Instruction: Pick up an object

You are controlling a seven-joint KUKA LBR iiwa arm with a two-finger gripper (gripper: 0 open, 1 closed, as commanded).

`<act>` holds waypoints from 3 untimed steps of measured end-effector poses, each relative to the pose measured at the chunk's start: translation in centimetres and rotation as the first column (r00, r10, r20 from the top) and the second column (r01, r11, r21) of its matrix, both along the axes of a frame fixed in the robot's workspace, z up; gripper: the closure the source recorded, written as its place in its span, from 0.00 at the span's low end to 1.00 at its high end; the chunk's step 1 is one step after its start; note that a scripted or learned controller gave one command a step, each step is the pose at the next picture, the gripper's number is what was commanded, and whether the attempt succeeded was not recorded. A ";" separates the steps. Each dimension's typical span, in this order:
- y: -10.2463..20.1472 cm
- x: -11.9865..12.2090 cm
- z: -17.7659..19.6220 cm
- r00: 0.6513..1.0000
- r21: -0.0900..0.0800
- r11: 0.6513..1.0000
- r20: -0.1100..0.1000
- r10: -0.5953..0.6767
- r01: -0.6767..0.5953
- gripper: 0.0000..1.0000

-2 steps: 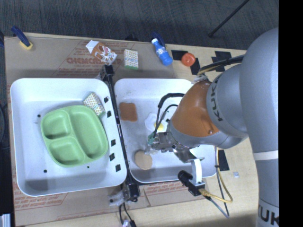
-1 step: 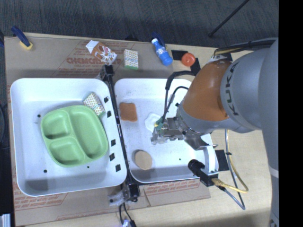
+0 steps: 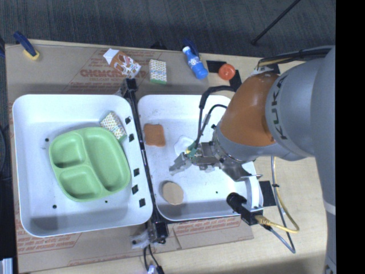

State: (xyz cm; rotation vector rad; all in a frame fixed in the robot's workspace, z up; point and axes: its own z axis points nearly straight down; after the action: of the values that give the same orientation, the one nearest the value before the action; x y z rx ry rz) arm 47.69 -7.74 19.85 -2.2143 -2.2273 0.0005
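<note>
the gripper (image 3: 181, 161) hangs low inside the right bin (image 3: 171, 104), its tip pointing toward the left of the view. whether it is spread or closed i cannot tell; the tip is small and blurs against the white floor, and nothing can be made out between its parts.

just above and to the right of the tip lies a pale crumpled thing (image 3: 186, 144), hard to separate from the bin. further up and left sits a brown block (image 3: 154, 135), apart from the tip. below the tip, near the bin's front wall, lies a round tan disc (image 3: 172, 193), also apart.

the step in hand looks like the approach or descent: the tip sits between three candidates and appears to touch none of them clearly. the next move calls for settling on one, most likely the crumpled piece or the disc, centring over it, then closing and lifting straight up.

the left bin (image 3: 28, 153) holds a green divided tray (image 3: 88, 163) and a small patterned packet (image 3: 113, 124).
</note>
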 end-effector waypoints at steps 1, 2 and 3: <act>-1.7 -0.2 -10.6 1.000 0.001 1.000 -0.006 0.001 -0.001 0.00; -1.7 -0.1 -9.5 1.000 0.001 1.000 -0.005 0.007 -0.007 1.00; 1.4 0.1 2.7 1.000 0.000 1.000 0.002 0.001 -0.001 1.00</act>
State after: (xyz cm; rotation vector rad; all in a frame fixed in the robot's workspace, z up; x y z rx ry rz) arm 47.74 -6.35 22.54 -2.2147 -2.2288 -0.0015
